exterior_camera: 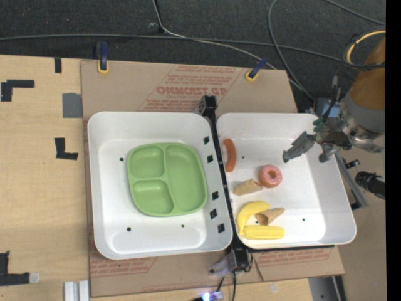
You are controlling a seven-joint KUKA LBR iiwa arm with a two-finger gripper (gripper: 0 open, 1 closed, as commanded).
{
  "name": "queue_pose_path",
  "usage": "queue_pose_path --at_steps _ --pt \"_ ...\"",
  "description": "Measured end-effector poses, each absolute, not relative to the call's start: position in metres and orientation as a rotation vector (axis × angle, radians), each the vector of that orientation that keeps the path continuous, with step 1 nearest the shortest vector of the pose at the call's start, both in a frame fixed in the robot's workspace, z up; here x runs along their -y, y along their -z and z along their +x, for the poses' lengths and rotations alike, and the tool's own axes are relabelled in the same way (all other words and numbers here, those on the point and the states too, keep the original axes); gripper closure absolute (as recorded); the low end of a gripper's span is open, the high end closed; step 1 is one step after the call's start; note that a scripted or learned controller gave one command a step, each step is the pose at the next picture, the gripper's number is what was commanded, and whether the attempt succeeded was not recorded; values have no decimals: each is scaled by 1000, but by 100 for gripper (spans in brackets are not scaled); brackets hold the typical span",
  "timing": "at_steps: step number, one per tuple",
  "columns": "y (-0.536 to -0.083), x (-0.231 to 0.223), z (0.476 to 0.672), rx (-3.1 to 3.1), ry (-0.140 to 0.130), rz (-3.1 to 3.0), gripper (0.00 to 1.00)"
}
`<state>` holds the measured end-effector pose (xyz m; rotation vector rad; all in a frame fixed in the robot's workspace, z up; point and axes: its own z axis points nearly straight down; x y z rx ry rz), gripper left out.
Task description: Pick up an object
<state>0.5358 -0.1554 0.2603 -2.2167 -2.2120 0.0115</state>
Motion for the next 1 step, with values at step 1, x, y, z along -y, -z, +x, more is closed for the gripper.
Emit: queue_pose_path --at_steps 1 --pt "-266 155 538 2222 -2 -2220 0"
